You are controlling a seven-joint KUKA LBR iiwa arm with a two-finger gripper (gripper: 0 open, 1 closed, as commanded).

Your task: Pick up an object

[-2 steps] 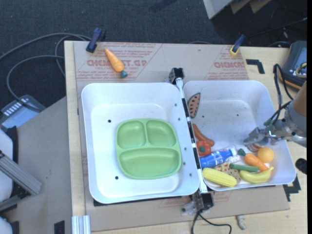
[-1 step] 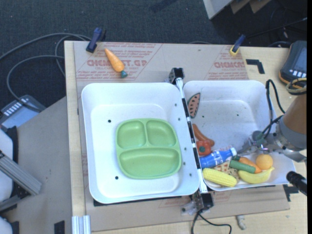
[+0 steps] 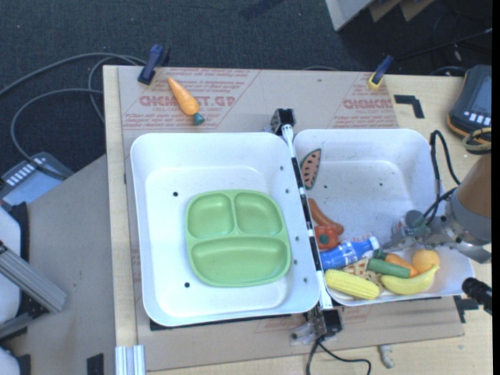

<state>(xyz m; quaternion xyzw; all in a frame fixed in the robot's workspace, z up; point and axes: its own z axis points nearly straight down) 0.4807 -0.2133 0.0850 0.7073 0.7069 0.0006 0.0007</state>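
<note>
A: Left bin (image 3: 156, 170): a green tray (image 3: 237, 237) with three compartments, lying flat near the middle.

B: Right bin (image 3: 367, 155)?

A: Toys are crowded along the near edge. A corn cob (image 3: 351, 284) sits at the near left corner, with a banana (image 3: 406, 283) to its right. An orange (image 3: 426, 259) rests just above the banana, touching it. A blue bottle (image 3: 348, 251) lies on its side above the corn. A red piece (image 3: 324, 223) sits near the divider, and a watermelon slice (image 3: 310, 168) leans against the divider farther back.

B: Arm?

A: It enters from the right. The gripper (image 3: 410, 225) is low over the right bin, just behind the orange and near the bottle's cap end. Can't tell how its tool end is set; nothing seen gripped.

B: Outside the bins?

A: A toy carrot (image 3: 183, 98) lies on the board behind the left bin. A blue clamp (image 3: 152, 63) is at the far left corner, and another clamp (image 3: 380, 71) is at the far right.
</note>
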